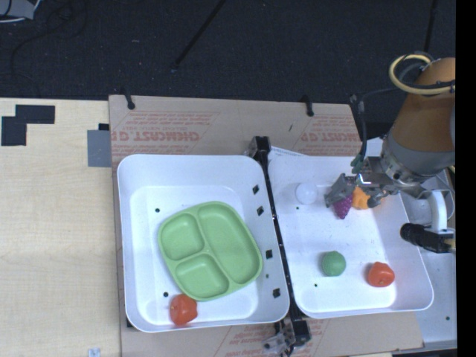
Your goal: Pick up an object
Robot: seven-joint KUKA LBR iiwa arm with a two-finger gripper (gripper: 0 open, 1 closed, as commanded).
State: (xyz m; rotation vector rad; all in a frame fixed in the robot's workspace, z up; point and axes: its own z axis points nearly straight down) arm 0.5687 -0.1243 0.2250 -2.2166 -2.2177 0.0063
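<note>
In the left bin (141, 192), a green tray (210, 250) and a tomato (183, 309) lie. The cardboard (193, 129) behind carries print too small to read. In the right bin (416, 292): a white ball (306, 193), a green ball (332, 263), another tomato (380, 274). These are probably light, stiff, smooth toys, best pinched across the middle. The gripper (349, 198) hovers over purple and orange pieces; its state I cannot tell.

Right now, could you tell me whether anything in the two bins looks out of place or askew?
The green divided plate lies rotated at an angle to the walls of the left bin, with a red tomato loose beside its lower corner rather than in a compartment. Nothing looks spilled or damaged.
</note>
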